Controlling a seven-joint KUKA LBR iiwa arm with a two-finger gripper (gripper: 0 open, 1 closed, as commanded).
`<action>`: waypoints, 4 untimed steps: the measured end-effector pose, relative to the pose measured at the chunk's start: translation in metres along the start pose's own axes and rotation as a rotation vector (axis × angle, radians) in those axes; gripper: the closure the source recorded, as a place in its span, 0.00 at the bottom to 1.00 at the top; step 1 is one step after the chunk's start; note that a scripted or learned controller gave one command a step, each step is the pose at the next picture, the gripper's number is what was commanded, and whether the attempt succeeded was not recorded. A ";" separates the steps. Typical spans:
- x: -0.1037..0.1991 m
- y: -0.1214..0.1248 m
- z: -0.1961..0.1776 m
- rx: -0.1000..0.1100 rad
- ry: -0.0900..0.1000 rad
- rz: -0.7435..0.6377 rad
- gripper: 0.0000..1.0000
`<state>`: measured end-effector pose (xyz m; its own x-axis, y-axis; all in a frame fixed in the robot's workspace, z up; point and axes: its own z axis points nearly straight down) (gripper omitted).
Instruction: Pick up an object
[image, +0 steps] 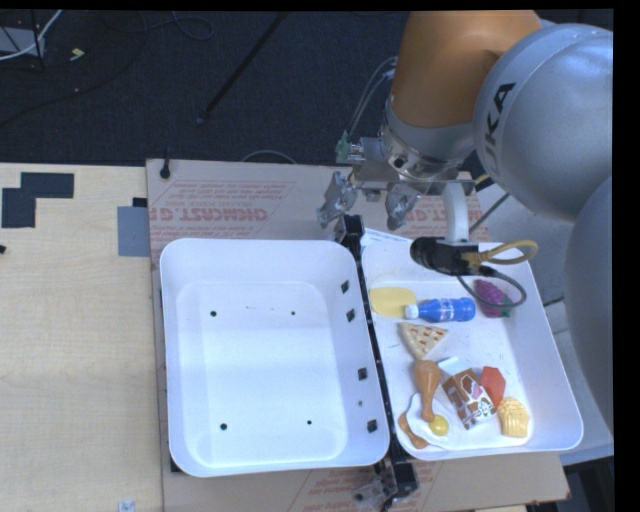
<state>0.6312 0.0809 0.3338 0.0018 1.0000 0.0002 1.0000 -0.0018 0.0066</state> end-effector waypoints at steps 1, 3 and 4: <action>-0.052 0.001 -0.191 -0.008 -0.001 0.001 0.00; -0.108 0.014 -0.175 0.011 -0.001 0.000 1.00; -0.158 0.014 -0.147 0.011 -0.001 0.000 1.00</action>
<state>0.6438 -0.0770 0.4811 0.0021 1.0000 -0.0003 1.0000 -0.0021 -0.0042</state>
